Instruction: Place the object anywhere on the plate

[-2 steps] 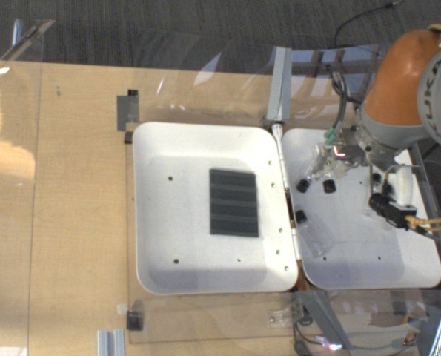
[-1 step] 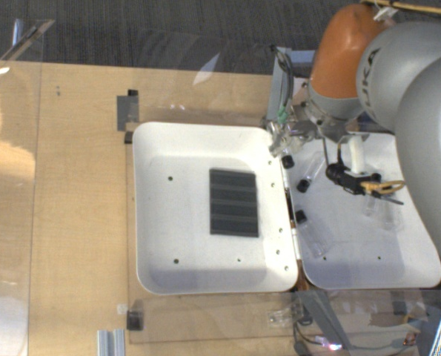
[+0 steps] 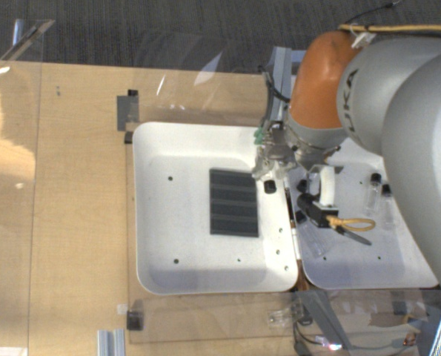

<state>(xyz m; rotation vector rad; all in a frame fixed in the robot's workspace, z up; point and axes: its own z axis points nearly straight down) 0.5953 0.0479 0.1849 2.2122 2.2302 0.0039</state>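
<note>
Black small blocky object (image 3: pixel 269 187) over the right side of the left shallow white plastic bin (image 3: pixel 168 251), close to that bin's right wall, too small for its kind to be told. Directly under the metal 2-finger gripper (image 3: pixel 268 170); touching it or apart, impossible to tell. Gripper's state, whether spread, pressed together or pinching the object, likewise impossible to tell from this slant. Just left of the object, dark grey ribbed rectangular plate (image 3: pixel 233 202), flat in the middle of the same bin; object beside the plate's upper right corner. Above the gripper, grey robot arm with orange band (image 3: pixel 320 80), reaching in from the right. Further right, right shallow white plastic bin (image 3: pixel 405 269), edge to edge with the first, with 2 small dark pieces (image 3: pixel 376 178) in its upper part. Under both bins, pale wooden bench (image 3: pixel 57 199), with 1 black clamp (image 3: pixel 131 110) by the left bin's upper left corner and 1 more (image 3: pixel 134 319) by its lower left.
</note>
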